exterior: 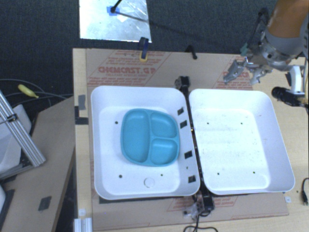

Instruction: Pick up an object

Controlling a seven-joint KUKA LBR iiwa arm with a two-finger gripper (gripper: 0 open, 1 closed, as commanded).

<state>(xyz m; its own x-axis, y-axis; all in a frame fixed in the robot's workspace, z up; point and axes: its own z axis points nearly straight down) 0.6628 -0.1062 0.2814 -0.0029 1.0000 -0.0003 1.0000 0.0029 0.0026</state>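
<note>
A smooth, matt blue plastic plate (148,137) lies in a glossy white plastic bin (104,105) on brown printed cardboard (125,67).

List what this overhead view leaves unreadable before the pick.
- Tool: small and blurred above the right bin.
- Arm: cut off by the top edge.
- Blue divided plate in the left bin: underside hidden.
- Small round thing below it: too small to identify.

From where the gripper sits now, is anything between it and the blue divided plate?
Nothing stands on that path. The gripper hangs beyond the right white bin's far rim; the blue divided plate lies alone in the left white bin.
</note>
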